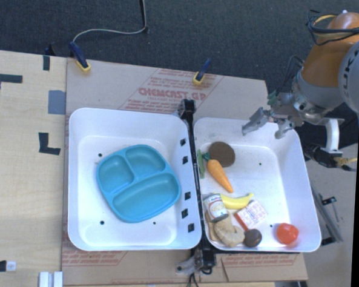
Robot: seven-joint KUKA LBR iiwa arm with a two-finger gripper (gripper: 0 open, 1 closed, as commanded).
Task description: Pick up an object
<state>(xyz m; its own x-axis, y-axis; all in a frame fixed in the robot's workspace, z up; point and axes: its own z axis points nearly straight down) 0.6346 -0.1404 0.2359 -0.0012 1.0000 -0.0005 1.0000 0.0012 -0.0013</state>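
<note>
While the arm [330,64] reaches in from the right, its gripper [266,126] hangs over the far rim of the right bin [299,171], jaws spread apart with nothing between them. The things to pick lie well apart from it, toward the bin's near side and left wall. A brown round object [221,153] sits by the divider, with a carrot [219,174] just beside it. Nearer lie a banana [235,201], a small can [215,207], a red-and-white packet [250,214], a tan lump that may be a biscuit [227,234], a dark oval piece [253,238] and a red tomato [287,234]. The left bin [81,164] holds a blue divided plate [138,182]. Both bins rest on cardboard [140,89] on the worktop [14,172].
</note>
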